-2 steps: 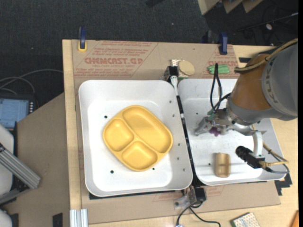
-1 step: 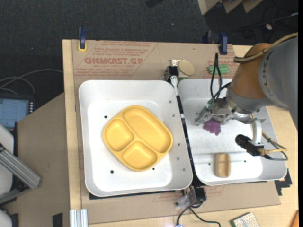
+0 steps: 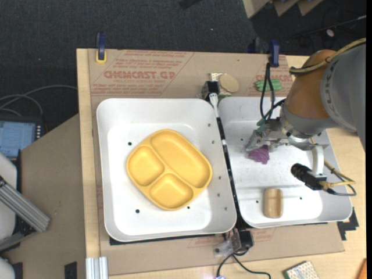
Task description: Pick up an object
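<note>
We see the gripper low in the right bin, right over a purple obj. Jaw state: can't tell. Yellow tray in left bin, tan block near right bin's front.

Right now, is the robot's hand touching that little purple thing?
Cannot tell. In the camera view the hand sits directly over the purple thing in the right bin, so they overlap, hiding any contact or gap.
</note>
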Robot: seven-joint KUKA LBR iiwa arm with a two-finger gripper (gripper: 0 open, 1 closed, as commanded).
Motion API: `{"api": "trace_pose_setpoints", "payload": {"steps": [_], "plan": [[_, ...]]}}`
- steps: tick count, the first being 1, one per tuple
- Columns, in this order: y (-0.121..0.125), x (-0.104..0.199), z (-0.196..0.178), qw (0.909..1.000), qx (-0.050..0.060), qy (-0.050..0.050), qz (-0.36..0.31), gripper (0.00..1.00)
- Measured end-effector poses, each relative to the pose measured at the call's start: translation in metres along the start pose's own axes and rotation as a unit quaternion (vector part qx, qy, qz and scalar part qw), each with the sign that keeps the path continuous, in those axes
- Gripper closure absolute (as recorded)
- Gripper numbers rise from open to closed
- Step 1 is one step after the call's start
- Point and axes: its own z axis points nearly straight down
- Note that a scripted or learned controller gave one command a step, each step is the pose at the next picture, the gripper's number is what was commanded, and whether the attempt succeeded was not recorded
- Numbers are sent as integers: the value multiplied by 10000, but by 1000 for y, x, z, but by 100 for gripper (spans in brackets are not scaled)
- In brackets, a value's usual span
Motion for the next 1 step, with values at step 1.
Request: {"api": "trace_pose_setpoints", "payload": {"steps": [1], "plan": [[17, 72, -96, 10000, -24, 20, -46, 100]]}}
